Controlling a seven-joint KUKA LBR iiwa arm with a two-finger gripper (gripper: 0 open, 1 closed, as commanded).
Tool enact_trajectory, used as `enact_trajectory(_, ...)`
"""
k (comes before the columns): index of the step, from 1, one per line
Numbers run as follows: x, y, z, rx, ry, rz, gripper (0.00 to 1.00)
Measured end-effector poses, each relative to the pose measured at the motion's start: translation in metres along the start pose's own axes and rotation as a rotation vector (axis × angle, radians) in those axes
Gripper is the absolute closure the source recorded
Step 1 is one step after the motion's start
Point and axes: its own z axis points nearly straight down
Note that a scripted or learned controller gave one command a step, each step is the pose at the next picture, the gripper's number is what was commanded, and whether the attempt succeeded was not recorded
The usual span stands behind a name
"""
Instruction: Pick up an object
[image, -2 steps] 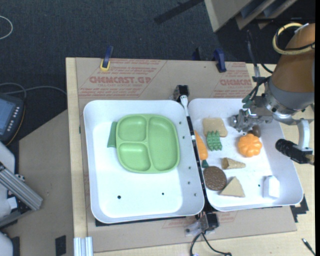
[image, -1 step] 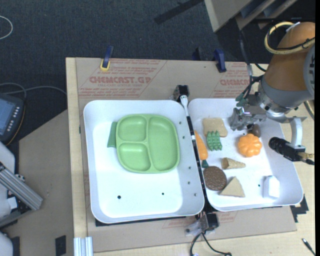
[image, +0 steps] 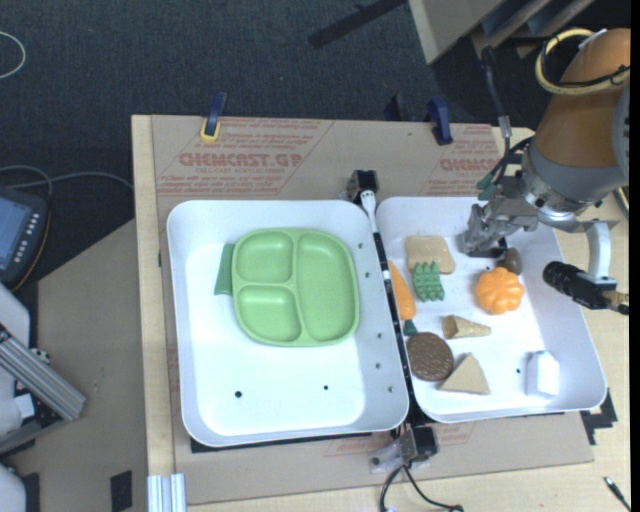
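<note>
1. the likeliest target is the orange pumpkin toy, in the right bin toward its 2 o'clock part.
2. the gripper hangs just at the pumpkin's 11 o'clock, close above the bin floor; whether its jaws are apart or together i cannot tell.
3. a good grasp probably needs a shift toward 5 o'clock to centre over the pumpkin before descending.
4. the green ridged piece and tan bread slice lie at the pumpkin's 9 to 10 o'clock; avoid nudging them.
5. the green divided plate sits in the left bin, well apart.

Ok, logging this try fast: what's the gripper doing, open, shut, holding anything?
Gripper: cannot be told; it is above the right bin, near the orange pumpkin, with nothing seen held.
</note>
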Motion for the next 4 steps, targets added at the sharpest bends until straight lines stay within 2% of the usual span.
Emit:
enact_trajectory(2,0.004,0.006,0.006,0.003,0.000,0.001,1.00)
enact_trajectory(4,0.006,0.000,-0.004,0.003,0.001,0.001,1.00)
